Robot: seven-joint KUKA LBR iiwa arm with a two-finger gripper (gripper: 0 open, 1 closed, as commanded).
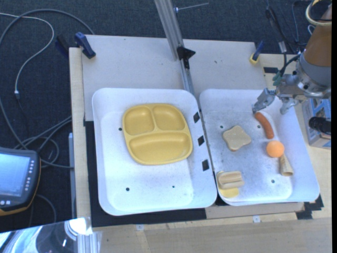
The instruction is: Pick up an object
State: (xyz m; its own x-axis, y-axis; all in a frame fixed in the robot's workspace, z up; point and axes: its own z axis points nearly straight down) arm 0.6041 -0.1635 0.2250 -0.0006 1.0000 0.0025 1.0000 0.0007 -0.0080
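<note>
Desk (pixel 131 54) bears two bins. Left bin (pixel 152 194): yellow tray (pixel 156 133). Right bin (pixel 253 186): toast (pixel 236 138), sausage (pixel 264 124), orange (pixel 275 149). Gripper (pixel 274 103) spread wide, holding nothing, hovering just above sausage's upper end.

Yellow divided plate (pixel 157 133) in speckled white left bin (pixel 152 196); reddish-orange sausage (pixel 264 124), orange ball (pixel 275 149), tan toast (pixel 236 138) in white right bin (pixel 253 181); beige bench (pixel 131 62); blue clamp (pixel 84 44).

Landmark: bread slice (pixel 236 137) in right bin (pixel 300 186). Sausage (pixel 264 124) right-behind it, orange (pixel 275 149) right, cone (pixel 285 165) right-front, sandwich (pixel 230 179) in front. Divided plate (pixel 156 133) left, in left bin (pixel 110 194).
</note>
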